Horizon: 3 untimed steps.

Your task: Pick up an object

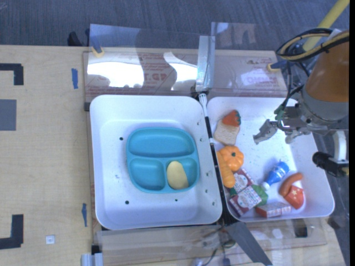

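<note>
Pincer (pixel 265 133) open, empty, above right bin (pixel 324 206), bread slice (pixel 226 132) just left

I've got one fixed cam above the bench (pixel 39 148), looking down at a slant, mid-range; both bins (pixel 105 148) in frame, arm (pixel 327 87) entering from right.

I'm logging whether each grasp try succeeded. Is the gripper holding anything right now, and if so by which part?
Nothing is held. The gripper hangs with open jaws above the right bin, with no object between them.
</note>
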Available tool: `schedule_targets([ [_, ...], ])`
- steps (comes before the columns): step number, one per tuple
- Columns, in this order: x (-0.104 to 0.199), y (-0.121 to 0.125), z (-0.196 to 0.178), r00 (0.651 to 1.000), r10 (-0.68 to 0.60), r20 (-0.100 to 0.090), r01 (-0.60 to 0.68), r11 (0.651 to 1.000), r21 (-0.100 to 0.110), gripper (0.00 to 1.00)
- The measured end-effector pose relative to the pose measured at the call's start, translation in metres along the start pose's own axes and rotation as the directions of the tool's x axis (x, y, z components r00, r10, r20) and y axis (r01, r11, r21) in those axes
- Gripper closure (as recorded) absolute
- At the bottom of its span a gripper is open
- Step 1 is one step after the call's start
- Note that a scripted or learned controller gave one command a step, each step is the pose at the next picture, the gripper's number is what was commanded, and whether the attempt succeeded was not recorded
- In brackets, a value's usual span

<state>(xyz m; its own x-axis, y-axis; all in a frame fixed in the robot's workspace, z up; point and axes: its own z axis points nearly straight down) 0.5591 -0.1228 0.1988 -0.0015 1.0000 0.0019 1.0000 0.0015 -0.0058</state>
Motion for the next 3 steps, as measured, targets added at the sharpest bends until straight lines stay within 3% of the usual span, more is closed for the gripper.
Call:
schedule_targets([
  [1, 0.018, 0.008, 0.087, 0.995, -0.104, 0.003, 0.104, 0.995, -0.007, 0.0],
  [2, 0.013, 0.054, 0.111, 0.997, -0.08, 0.004, 0.08, 0.997, -0.01, 0.0],
  [3, 0.012, 0.054, 0.101, 0.997, -0.079, 0.007, 0.079, 0.997, -0.012, 1.0],
])
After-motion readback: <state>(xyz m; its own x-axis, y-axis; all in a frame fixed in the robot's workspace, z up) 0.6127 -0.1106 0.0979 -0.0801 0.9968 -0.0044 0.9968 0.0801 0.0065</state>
